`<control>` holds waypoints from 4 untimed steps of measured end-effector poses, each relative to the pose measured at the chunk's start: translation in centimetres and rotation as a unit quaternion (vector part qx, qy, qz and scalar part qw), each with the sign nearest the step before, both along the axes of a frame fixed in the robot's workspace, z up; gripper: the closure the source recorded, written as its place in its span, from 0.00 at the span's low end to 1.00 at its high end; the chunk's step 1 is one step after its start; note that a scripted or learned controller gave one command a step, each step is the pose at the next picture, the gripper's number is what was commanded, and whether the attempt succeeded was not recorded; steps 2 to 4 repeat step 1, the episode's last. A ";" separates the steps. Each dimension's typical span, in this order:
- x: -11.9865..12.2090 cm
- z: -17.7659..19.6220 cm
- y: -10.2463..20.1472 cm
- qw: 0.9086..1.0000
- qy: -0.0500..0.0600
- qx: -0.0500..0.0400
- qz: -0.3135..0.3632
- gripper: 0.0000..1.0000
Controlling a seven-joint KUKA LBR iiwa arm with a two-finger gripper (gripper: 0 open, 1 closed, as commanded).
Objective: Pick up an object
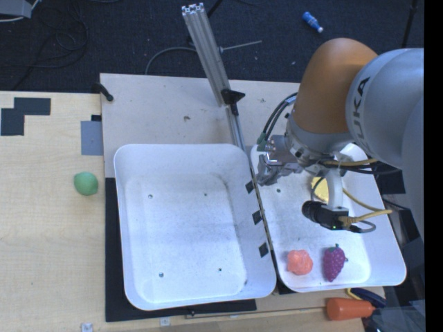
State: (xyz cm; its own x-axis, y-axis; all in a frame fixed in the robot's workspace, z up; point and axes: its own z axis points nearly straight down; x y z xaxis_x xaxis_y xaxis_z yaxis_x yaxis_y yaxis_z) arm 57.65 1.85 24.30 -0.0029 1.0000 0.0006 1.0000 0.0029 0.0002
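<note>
End effector [268,169] low over right bin [387,272], grip state unreadable, orange toy [300,262] and purple grapes [333,262] beyond, ungrasped.

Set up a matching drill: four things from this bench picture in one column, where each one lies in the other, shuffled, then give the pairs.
Things:
1. green ball
2. purple grape bunch
3. orange carrot
4. blue item

Places:
A. dark floor, top of the view
B. wooden board left of the bins
C. inside the right bin
D. just outside the right bin's near edge

Pairs: 1-B, 2-C, 3-D, 4-A
</note>
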 end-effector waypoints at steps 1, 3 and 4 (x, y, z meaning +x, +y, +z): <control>1.5 -0.9 5.3 1.000 0.001 0.000 0.000 1.00; 1.5 -0.9 5.3 1.000 0.001 0.000 0.000 1.00; 1.5 -0.9 5.3 1.000 0.001 0.000 0.000 1.00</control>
